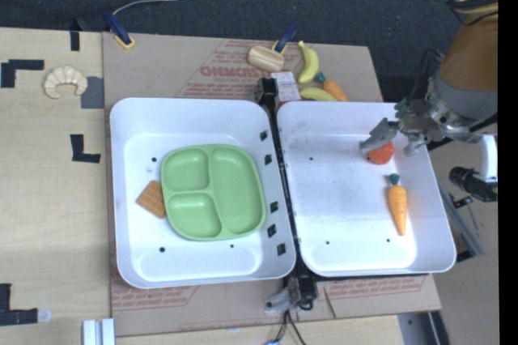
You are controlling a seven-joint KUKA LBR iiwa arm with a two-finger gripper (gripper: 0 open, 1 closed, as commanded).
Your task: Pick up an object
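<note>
Right now the tool (387, 139) is sitting low over the right bin (340, 206), at its far right corner, directly above a small red thing, likely a tomato (382, 154). Grey fingers are overlapping the tomato's top, so whether they are apart or together I cannot tell, and nothing is confirming a grip.

Judging the step in hand: it is lining up on or closing on the tomato. To do it well:
- Centre the tool over the tomato's middle; it is looking round, so an off-centre squeeze is likely squirting it sideways.
- Keep the fingers off the bin wall, which is running just beside the tomato on the right and far sides. Approach straight down, not at a slant.
- Go deep enough to get past the widest part before closing.
- Lift slowly and check that the tomato is coming up with the fingers.

Fallback target: the carrot (397, 206) is lying nearer in the same bin, near the right wall, long axis running near to far, green top at the far end. Grip it across the narrow width, mid-body.

Left bin (129, 173) is holding a green divided plate (214, 191) with a brown cracker-like piece (151, 198) tucked at its left edge; both are poor picks, flat and low. Bananas (309, 72) and a bread roll (265, 57) are lying on the desk beyond the bins, out of the work area.
</note>
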